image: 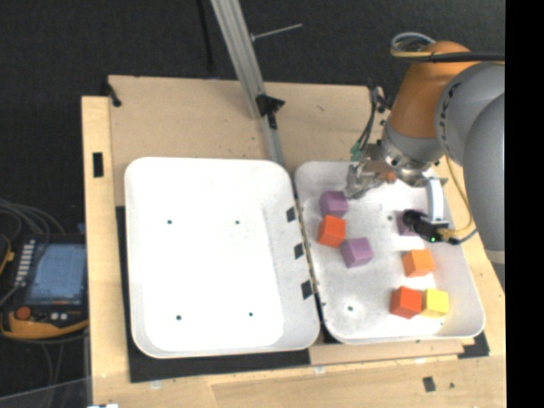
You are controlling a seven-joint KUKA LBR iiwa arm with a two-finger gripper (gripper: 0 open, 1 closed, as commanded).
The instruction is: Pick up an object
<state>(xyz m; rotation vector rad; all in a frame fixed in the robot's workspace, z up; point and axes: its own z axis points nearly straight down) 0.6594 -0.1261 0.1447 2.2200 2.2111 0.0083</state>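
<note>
Camera view: no legible writing; claw (361, 179) above purple cube (333, 202), grip state unclear.

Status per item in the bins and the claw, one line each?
Claw: low over the right bin, just above the upper purple block; grip unclear.
Upper purple block: on bin floor.
Orange block: resting, touching it below.
Lower purple block: resting, free.
Red block: against the yellow block.
</note>
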